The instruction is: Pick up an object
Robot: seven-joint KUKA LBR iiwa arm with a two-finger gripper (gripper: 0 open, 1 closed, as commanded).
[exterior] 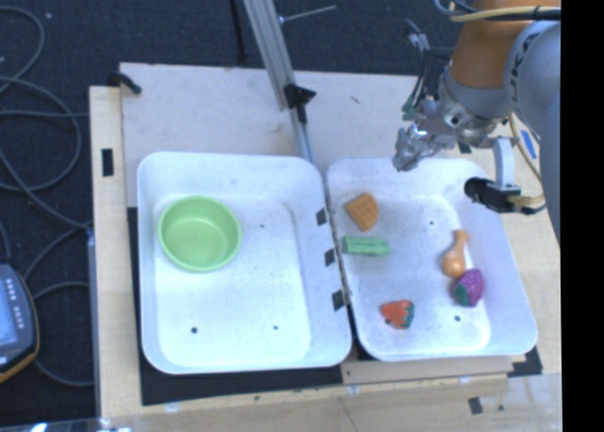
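Worktop dark-floored all round, two white bins on it. Jaws (408, 158) hover over the right bin's (505, 326) far rim — their state I cannot tell. Nearest thing is the orange block (361, 210), just below-left.

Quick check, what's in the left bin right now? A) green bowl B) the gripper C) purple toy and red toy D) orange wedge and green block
A: the green bowl sits alone in the left bin; the orange wedge, green block, red toy and purple toy all lie in the right bin, with the gripper over that bin's far edge.
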